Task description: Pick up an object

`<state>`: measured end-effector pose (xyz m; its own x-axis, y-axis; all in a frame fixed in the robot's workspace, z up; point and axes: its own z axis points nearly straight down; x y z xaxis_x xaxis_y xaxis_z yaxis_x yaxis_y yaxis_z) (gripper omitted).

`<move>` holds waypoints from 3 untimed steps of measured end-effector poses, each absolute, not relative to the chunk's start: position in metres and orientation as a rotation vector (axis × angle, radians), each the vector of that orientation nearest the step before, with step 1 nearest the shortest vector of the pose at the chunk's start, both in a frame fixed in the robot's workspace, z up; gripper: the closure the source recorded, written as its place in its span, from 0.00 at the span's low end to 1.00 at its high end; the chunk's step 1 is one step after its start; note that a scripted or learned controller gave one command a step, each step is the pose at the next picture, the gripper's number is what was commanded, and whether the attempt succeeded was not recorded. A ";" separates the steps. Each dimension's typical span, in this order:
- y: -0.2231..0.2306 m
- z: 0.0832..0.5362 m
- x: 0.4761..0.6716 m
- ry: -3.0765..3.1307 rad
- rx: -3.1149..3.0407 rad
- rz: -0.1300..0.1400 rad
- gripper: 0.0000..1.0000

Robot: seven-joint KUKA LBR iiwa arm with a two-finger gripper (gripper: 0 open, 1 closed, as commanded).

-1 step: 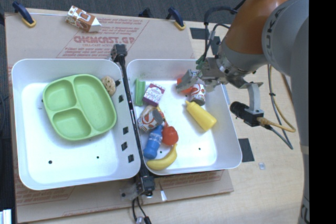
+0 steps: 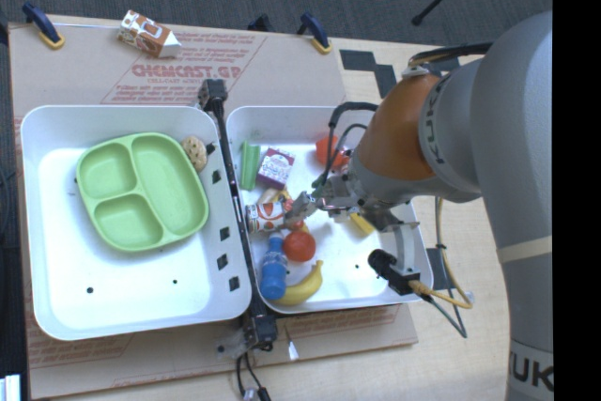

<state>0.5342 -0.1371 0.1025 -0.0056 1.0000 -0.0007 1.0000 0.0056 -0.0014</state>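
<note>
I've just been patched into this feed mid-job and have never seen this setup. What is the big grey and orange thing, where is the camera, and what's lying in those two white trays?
The grey and orange thing is a robot arm reaching in from the right. Its gripper is low over the right bin; I cannot tell whether it holds anything. The one camera sits above the bench, looking down at a slant. The left bin holds a green divided plate and a cookie. The right bin holds a banana, a blue bottle, a red ball, a green block, a purple box and a small can. A small carton lies on the cardboard behind.
</note>
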 end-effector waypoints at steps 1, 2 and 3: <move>-0.137 0.113 0.535 -2.234 -2.208 0.005 1.00; -0.212 0.131 0.518 -2.224 -2.217 0.003 1.00; -0.158 0.211 0.477 -2.227 -2.214 0.000 1.00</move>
<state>0.4770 -0.1585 0.2107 -0.0062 1.0000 0.0010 1.0000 0.0062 -0.0006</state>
